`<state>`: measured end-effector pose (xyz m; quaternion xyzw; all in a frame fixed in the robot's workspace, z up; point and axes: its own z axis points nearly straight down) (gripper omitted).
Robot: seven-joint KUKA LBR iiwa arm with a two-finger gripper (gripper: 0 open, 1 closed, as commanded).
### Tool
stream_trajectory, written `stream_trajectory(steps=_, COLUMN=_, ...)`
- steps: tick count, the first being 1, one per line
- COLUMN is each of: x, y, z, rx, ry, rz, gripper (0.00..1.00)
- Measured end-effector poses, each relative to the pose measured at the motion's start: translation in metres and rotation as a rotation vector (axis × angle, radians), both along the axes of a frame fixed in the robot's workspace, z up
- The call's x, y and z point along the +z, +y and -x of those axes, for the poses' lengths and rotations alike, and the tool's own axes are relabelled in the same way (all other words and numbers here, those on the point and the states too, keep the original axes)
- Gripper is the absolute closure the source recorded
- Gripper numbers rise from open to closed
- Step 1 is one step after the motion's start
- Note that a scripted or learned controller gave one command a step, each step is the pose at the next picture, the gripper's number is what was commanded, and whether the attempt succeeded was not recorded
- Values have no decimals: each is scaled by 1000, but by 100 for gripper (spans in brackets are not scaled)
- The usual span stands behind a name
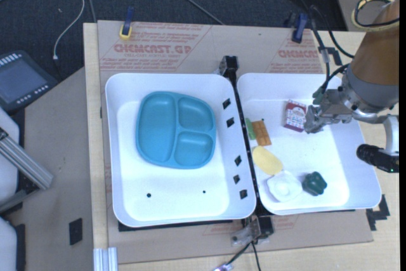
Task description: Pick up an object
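The right bin [355, 190] holds several small objects. A red and white box [294, 115] lies near its middle. An orange and green piece [258, 131] sits by the bin's left wall, with a yellow lump [267, 160] below it. Toward the front lie a white object [283, 186] and a dark green object [313, 183]. My gripper [314, 122] hangs low over the right bin, just right of the red and white box and close to its edge. I see nothing held in it.
The left bin [127, 193] holds a blue divided plate [176, 129]. A black divider with clips [236, 136] runs between the bins. The arm's grey and orange body [377, 66] covers the right bin's far right corner. Cables lie on the floor beyond the bench.
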<state>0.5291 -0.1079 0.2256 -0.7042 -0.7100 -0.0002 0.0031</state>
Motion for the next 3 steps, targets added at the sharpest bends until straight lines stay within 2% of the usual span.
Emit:
stream_trajectory(steps=2, x=1, y=106, z=-1, rx=-2, ry=-2, rz=2, gripper=100)
stream_trajectory(steps=3, x=8, y=165, z=-12, rx=0, ry=-3, rz=2, gripper=100)
